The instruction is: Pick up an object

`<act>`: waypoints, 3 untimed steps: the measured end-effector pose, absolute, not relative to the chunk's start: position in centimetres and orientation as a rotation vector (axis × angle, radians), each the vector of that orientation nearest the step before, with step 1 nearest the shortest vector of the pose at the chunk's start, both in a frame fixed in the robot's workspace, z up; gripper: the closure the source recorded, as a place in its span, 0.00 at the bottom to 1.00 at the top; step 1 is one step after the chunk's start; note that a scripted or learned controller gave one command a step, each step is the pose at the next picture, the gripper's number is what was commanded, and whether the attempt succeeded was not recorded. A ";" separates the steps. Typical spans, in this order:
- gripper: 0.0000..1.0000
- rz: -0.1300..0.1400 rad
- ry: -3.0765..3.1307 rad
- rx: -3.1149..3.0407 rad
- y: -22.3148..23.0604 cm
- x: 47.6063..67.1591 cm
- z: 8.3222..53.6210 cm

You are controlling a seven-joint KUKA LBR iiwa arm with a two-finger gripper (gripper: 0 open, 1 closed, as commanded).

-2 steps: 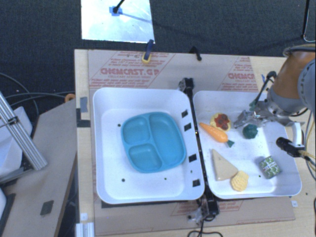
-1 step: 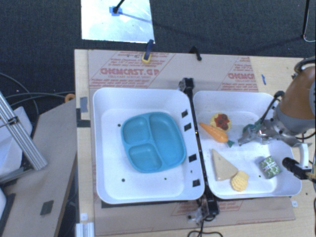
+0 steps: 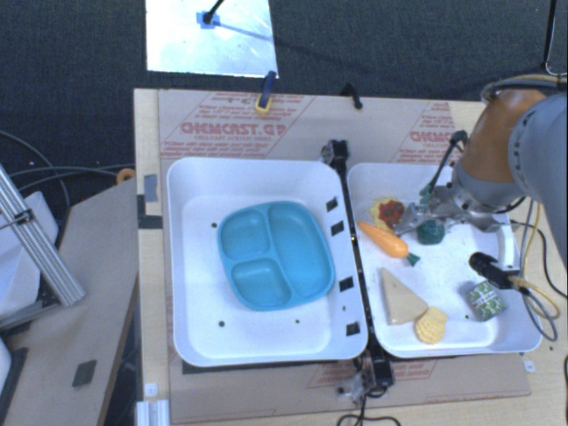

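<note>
Reaching in from the right, the gripper point(image 3: 428, 220) is down in the far half of the right bin point(image 3: 448, 269), its tip at a small dark teal object point(image 3: 432, 232) that lies on the bin floor. The two look to be touching, but the metal parts and the object run together at this slant, so whether the gripper is spread, closed or pinching the teal object cannot be told. Just to the left of the gripper sits a red and yellow piece point(image 3: 388, 211) (its shape is too small to make out). Nearer the camera from that, an orange carrot point(image 3: 383, 239) lies at a slant close to the wall shared with the other bin. The arm point(image 3: 543, 145) comes in over the bin's far right corner. Its orange band point(image 3: 495, 140) above the wrist is tilted down and leftward toward the bin floor, and the wrist is low over the white surface. In the near part of the same bin lie a tan wedge point(image 3: 401, 298), a yellow ridged round piece point(image 3: 431, 327) touching the wedge's near corner, and a green and white checked object point(image 3: 485, 301) well to the right of them. The left bin point(image 3: 204, 202) holds a blue divided plate point(image 3: 275, 254), well apart from the arm.
</note>
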State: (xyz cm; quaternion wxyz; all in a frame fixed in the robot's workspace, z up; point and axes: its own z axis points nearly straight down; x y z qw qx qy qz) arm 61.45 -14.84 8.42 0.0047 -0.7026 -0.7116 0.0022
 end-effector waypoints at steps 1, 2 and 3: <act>0.00 0.003 -2.227 -2.209 -11.4 64.4 12.1; 0.00 0.004 -2.218 -2.218 -10.9 58.7 8.2; 0.00 -0.004 -2.226 -2.238 -9.1 53.4 8.7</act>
